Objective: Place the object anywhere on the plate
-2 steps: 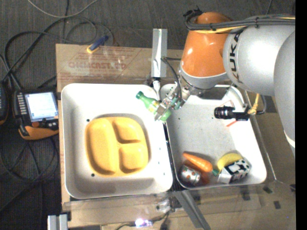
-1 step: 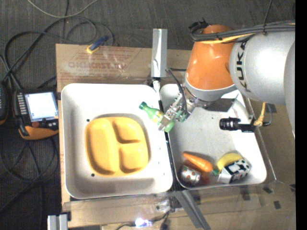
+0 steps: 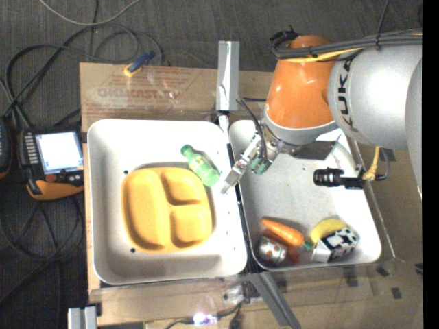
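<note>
I see the arm [image 3: 343, 88] reaching in from the right, orange band over the right bin [image 3: 312, 204]. The gripper [image 3: 236, 173] hangs over the divide between the two bins, pointing down-left toward the left bin [image 3: 103, 204]. How wide it's open, I can't tell from here; nothing visibly sits in it.

The green bottle [image 3: 200, 165] lies tilted in the left bin, its cap end pointing up-left, its lower end over the top right corner of the yellow plate [image 3: 168, 208]. It sits just beside the gripper's tip; I can't tell if they touch.

The plate is a three-compartment tray, roughly centred in the left bin.

Right bin, near the front edge: a carrot [image 3: 282, 232], a shiny can [image 3: 271, 250] just below it, touching it. A banana [image 3: 326, 228] sits to the right, with a black-and-white box [image 3: 337, 244] against it.

Off the bench to the left, a small screen [image 3: 56, 151] with cables on the floor.
</note>
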### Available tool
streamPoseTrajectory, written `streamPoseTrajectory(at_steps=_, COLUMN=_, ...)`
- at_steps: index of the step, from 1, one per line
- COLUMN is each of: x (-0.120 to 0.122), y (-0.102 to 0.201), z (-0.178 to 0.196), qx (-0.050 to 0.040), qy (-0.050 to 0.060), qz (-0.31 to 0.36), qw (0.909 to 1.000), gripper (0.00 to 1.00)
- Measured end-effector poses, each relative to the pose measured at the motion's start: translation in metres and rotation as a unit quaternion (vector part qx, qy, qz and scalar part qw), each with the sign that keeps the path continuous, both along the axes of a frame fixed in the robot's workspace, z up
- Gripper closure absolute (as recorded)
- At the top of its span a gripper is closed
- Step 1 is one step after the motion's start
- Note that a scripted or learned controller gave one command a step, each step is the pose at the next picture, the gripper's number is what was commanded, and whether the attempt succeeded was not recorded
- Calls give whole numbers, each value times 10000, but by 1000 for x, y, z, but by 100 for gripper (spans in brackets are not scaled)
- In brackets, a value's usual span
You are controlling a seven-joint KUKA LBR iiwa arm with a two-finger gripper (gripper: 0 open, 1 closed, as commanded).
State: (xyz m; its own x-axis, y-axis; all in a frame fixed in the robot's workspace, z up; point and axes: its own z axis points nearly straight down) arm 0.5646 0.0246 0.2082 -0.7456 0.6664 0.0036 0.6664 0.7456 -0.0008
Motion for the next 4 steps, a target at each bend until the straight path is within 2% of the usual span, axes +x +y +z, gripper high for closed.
streamPoseTrajectory(at_steps=1, x=1, y=1, z=7, qx=9, qy=13, qz=3, qw=10000, gripper=100)
streamPoseTrajectory(at_steps=2, x=-10, y=16, z=-7, qx=-8, qy=3, qz=-728, qw=9973, gripper=100)
streamPoseTrajectory(at_steps=3, x=-45, y=17, z=-27, qx=-15, qy=4, qz=-264, qw=9997, gripper=100)
streamPoseTrajectory(at_steps=4, x=-67, y=28, z=5, qx=-21, qy=4, qz=-1926, qw=9813, gripper=100)
